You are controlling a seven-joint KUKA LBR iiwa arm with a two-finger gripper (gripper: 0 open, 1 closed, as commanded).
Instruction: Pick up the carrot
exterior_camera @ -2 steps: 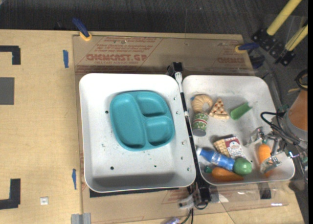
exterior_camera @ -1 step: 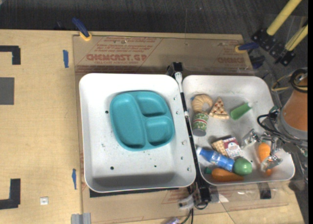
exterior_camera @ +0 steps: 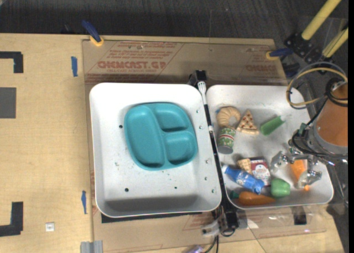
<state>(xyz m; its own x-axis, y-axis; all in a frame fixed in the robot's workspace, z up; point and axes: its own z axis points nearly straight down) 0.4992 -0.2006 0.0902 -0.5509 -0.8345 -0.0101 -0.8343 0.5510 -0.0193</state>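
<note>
A long orange carrot (exterior_camera: 256, 198) with a dark green end lies along the near wall of the right bin (exterior_camera: 287, 98), pointing left to right. My gripper (exterior_camera: 297, 167) is low in that bin's right part, above and to the right of the carrot. Its metal fingers (exterior_camera: 282, 158) stand on either side of a stubby orange piece (exterior_camera: 299, 169) and close against it. I cannot tell what that piece is. The grey arm with its orange band (exterior_camera: 334, 122) comes in from the right.
The right bin also holds a bread roll (exterior_camera: 228, 116), a pizza slice (exterior_camera: 248, 123), a green block (exterior_camera: 271, 125), a can (exterior_camera: 225, 139), a blue bottle (exterior_camera: 244, 179), a red-white box (exterior_camera: 259, 168) and a green pepper (exterior_camera: 280, 187). A teal divided plate (exterior_camera: 160, 134) lies in the left bin (exterior_camera: 105, 152).
</note>
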